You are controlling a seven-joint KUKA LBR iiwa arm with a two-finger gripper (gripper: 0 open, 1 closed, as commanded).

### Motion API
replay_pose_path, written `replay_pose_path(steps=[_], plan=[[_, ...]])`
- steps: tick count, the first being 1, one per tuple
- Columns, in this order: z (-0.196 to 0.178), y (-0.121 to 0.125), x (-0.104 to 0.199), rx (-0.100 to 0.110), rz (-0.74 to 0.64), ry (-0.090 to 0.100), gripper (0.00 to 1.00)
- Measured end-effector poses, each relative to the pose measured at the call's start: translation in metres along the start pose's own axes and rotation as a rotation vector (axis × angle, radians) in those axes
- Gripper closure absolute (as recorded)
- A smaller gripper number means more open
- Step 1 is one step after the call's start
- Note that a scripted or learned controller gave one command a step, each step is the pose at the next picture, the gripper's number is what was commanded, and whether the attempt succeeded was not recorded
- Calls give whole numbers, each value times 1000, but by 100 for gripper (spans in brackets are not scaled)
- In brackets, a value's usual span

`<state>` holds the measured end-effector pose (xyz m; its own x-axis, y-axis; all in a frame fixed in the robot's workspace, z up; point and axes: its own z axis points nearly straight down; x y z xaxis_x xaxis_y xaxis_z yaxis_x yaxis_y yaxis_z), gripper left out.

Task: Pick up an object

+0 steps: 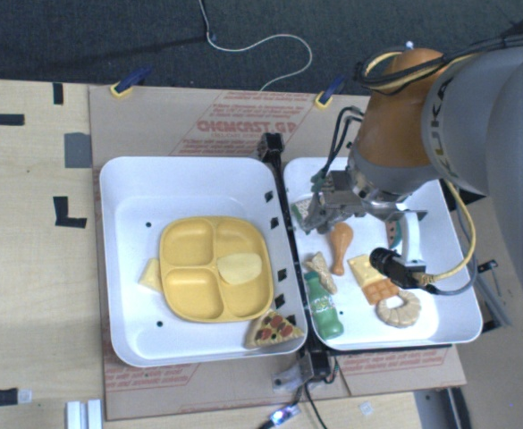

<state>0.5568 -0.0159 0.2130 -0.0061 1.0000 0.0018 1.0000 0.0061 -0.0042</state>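
Nearest, at the near right corner of the left bin [127,195], lay a pizza slice [274,330]. Just across the divide, a green bottle [322,307] lay along the left edge of the right bin [453,329], close to its near left corner. A pale ring-shaped pastry [399,309] sat by the near edge of that bin, with a yellow waffle-like piece [371,280] touching its far side. A small tan piece [320,271] lay just beyond the bottle's cap.

Farther in, about mid-bin, lay the drumstick [340,245]. It was golden brown and lay flat, its plump end toward the far edge and its thin bone end toward the near edge. It sat free on the white floor of the bin.

In the left bin, a yellow divided plate [189,293] filled the middle and bore a pale round slice [240,267] in one compartment. A yellow wedge [148,275] leaned at its left rim.

Beyond the drumstick, the gripper [319,211] hung low over the left edge of the right bin, just beside the drumstick's plump end. Whether it was released or clenched could not be told. The grey arm [476,123] reached in from the right over the far right corner of the bin and bent downward, with its orange band [400,114] above the wrist.
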Motion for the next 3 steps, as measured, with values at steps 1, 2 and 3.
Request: replay_pose_path(steps=[1,2,3], plan=[[3,-10,60,0,-2,0,100],[-18,-29,100,-2,-1,0,100],[-5,-27,108,0,4,-3,100]])
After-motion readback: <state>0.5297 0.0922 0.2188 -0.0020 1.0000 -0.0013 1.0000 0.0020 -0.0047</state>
